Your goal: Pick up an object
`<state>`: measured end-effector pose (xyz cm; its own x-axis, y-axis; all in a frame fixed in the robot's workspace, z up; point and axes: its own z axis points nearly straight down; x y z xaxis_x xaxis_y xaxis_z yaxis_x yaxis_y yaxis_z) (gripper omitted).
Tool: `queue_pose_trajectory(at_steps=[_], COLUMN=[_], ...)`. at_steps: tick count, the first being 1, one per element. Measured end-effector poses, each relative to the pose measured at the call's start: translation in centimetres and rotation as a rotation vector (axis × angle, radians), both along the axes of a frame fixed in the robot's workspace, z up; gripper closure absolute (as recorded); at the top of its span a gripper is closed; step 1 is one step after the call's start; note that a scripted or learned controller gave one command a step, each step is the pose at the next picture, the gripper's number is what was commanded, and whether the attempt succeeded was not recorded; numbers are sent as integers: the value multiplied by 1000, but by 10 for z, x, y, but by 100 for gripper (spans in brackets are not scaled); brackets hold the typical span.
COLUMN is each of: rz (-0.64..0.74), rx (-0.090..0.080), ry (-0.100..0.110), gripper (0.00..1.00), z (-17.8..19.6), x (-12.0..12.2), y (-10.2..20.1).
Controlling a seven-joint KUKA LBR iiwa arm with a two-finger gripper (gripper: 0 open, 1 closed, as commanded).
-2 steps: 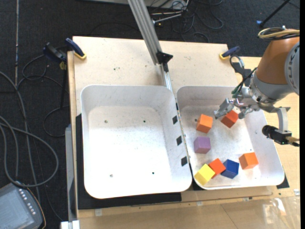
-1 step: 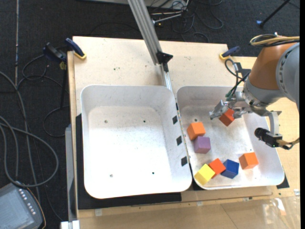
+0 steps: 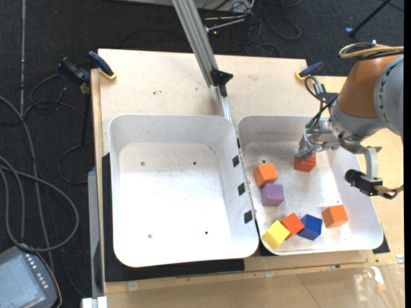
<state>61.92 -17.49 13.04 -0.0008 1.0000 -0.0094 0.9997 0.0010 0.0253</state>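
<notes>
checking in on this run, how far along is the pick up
Done: the arm has reached into the right bin and the tool sits directly over the red block. In hand: nothing clearly, since the block looks to rest on the bin floor. Left: gripping and lifting it. The orange block and purple block lie nearby, apart from the tool.

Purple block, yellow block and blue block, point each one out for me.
purple block (image 3: pixel 272 194): camera view, middle of its top face.
yellow block (image 3: pixel 276 234): camera view, middle of its top face.
blue block (image 3: pixel 311 226): camera view, middle of its top face.
</notes>
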Motion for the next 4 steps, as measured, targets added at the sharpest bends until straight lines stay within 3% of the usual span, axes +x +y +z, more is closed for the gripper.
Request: queue_pose_trajectory(at_steps=[1, 2, 3, 4], rz=[-1, 3, 2, 7], rx=[7, 7, 8, 11], ry=[19, 17, 21, 25], gripper=[100, 100, 100, 100], z=[54, 116, 134, 138], x=[-5, 4, 5, 8], y=[-8, -5, -5, 53])
